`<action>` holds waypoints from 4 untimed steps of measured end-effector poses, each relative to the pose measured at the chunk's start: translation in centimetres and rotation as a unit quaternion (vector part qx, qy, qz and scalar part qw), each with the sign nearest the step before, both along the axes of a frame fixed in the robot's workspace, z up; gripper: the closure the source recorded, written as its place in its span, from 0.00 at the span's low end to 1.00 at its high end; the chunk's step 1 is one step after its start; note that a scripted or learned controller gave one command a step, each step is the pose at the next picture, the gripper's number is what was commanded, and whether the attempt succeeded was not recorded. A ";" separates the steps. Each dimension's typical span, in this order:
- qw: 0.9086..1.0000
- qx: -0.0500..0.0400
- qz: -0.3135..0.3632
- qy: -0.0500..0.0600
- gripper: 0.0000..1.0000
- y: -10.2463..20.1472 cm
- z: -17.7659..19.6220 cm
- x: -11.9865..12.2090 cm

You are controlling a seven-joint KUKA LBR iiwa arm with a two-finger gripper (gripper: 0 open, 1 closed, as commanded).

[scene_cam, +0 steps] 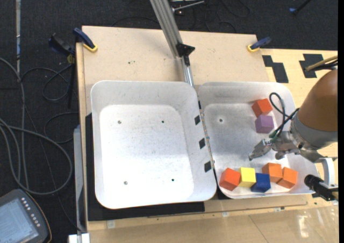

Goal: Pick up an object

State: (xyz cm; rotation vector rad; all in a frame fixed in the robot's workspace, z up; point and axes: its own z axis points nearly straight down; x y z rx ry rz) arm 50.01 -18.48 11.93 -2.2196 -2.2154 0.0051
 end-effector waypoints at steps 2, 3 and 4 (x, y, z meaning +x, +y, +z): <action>1.000 -0.002 0.000 -0.006 1.00 -0.6 6.2 -0.3; 1.000 -0.002 0.002 -0.006 1.00 -1.0 10.8 0.6; 1.000 -0.002 0.003 -0.006 1.00 -1.1 15.4 0.8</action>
